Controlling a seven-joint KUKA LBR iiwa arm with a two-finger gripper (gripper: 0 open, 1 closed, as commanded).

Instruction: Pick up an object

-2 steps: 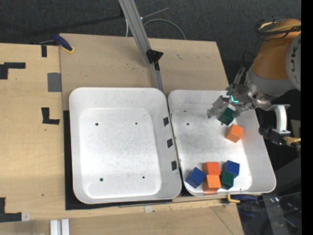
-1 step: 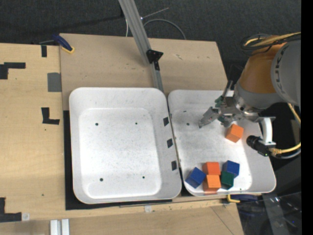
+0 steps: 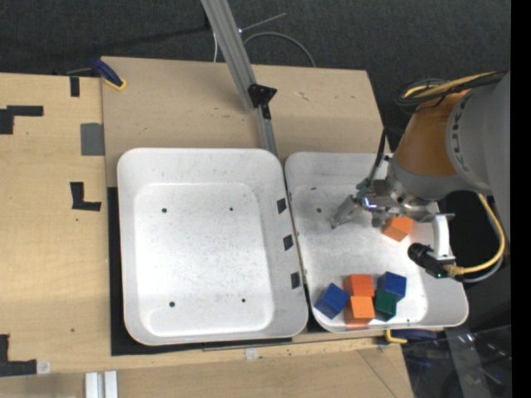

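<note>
My gripper [image 3: 365,209] hangs over the middle of the right bin [image 3: 323,181], with the grey arm and its orange band [image 3: 427,143] reaching in from the right. A small orange block [image 3: 398,228] sits right beside the gripper's lower right side, partly under the wrist; whether it is touched or gripped cannot be made out. At the bin's front edge lies a cluster of blocks: a blue one [image 3: 332,299], two orange ones [image 3: 360,285] [image 3: 361,308], another blue one [image 3: 393,284] and a green one [image 3: 385,305].
The left bin [image 3: 133,172] stands beside the right one, rims touching. A slanted metal pole [image 3: 236,48] crosses the bench behind the bins. A yellow cable [image 3: 481,264] loops off the wrist at the right.
</note>
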